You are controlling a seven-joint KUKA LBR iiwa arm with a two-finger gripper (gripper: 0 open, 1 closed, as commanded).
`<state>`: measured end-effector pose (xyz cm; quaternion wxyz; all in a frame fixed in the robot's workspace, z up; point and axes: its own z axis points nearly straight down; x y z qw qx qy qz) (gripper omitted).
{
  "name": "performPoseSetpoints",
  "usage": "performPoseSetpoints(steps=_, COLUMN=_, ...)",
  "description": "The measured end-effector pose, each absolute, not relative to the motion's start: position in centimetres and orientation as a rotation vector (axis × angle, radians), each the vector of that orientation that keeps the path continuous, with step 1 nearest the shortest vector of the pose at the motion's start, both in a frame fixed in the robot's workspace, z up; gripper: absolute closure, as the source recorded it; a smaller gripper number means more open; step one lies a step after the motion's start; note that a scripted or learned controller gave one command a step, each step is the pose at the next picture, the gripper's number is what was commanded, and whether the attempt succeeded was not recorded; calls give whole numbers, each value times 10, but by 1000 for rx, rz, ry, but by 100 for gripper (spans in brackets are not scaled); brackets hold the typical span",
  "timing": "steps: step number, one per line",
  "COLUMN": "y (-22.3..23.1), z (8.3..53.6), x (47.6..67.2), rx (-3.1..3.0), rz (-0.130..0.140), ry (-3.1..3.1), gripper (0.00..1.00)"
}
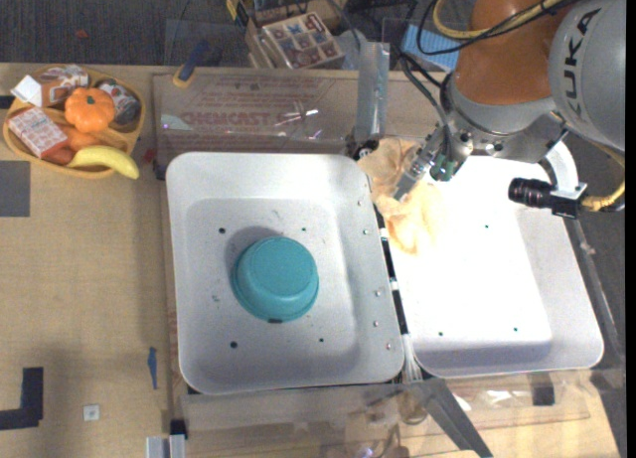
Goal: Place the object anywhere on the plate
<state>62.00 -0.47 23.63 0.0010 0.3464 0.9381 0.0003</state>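
Wooden worktop (79, 277) carries two white bins. At the right bin's (517, 277) eleven o'clock corner, the end effector (409, 180) points down-left, touching a yellowish crumpled object (412, 223); its grip I cannot tell. Grey arm (556, 39) enters from two o'clock. Teal plate (276, 278) in the left bin (199, 198) is bare: nothing placed yet.

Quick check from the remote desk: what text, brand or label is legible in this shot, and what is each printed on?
"KUKA", partly cut off at the frame edge, on the grey arm.
Reddish lettering on the clear plastic sheet behind the left bin: too faint to read.
Print on the boxes beyond the bench: too small.
Labels on packets in the fruit bowl: too blurred.
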Motion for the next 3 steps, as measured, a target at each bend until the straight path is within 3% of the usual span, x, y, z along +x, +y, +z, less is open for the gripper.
performPoseSetpoints(steps=2, y=77, z=231, x=579, rx=9, rz=3, ry=3139, gripper=100)
performPoseSetpoints(steps=3, y=77, z=231, x=579, rx=10, rz=3, ry=3139, gripper=0)
